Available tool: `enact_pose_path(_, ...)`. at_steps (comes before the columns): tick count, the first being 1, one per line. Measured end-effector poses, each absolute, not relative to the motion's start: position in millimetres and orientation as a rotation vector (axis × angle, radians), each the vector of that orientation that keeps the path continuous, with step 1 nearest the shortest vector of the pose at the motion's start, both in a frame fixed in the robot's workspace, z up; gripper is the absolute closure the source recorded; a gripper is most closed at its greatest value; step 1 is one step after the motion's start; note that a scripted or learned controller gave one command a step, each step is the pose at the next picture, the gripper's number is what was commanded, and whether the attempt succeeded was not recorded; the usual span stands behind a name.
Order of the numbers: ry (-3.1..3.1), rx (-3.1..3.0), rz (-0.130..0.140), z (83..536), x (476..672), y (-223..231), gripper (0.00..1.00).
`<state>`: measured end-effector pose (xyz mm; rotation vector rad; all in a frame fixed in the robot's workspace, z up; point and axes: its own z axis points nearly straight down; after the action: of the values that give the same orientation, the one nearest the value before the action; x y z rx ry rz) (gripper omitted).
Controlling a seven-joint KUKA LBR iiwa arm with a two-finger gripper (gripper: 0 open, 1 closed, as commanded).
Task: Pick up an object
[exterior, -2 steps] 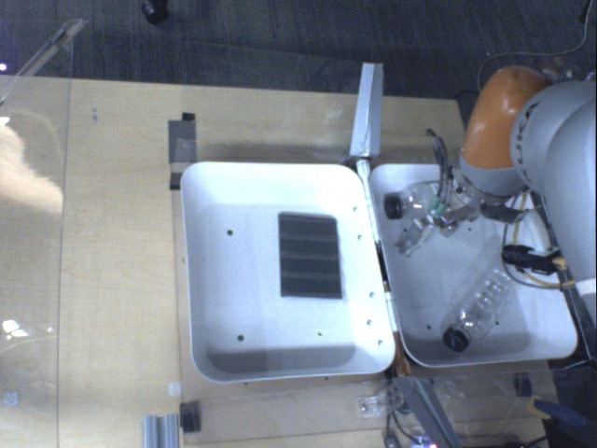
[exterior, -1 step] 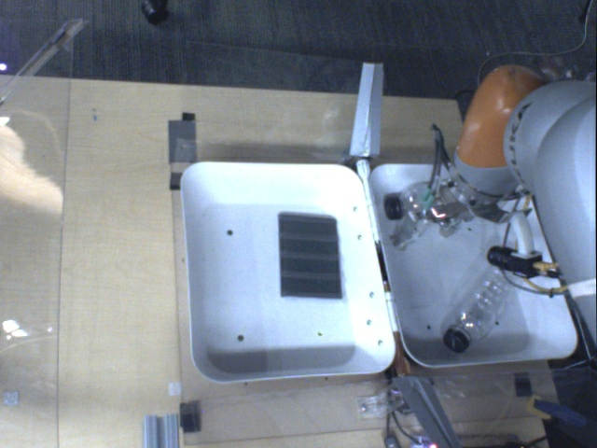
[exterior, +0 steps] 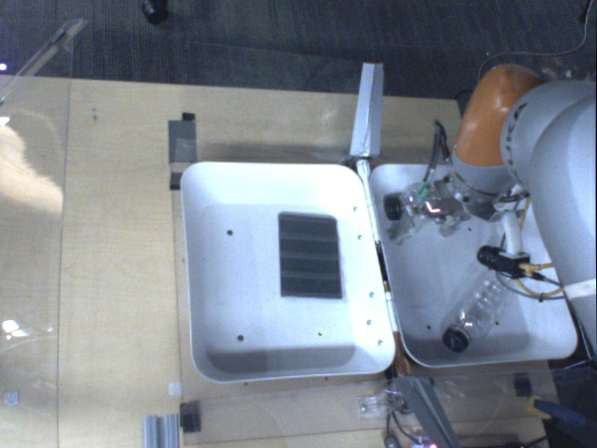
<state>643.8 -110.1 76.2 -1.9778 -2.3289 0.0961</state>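
The arm is reaching in from three o'clock and hanging its gripper (exterior: 427, 208) over the upper part of the right bin (exterior: 550, 343). Whether it is wide or narrow I cannot tell from here. A clear plastic bottle with a dark cap (exterior: 471, 320) is lying slantwise toward five o'clock of the gripper, well apart from it, cap pointing to seven o'clock. To do this well, I'd judge it should be coming down across the bottle's body, not along it. The left bin (exterior: 215, 250) is carrying a dark ribbed block (exterior: 310, 255).
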Motion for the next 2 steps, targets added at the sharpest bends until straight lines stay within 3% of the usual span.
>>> enact_pose_path(1,-2.195,-2.208,0.039,133.5,658.5,-180.3,0.0)
enact_pose_path(2,-2.191,-2.192,0.059,138.5,654.6,-180.4,1.0)
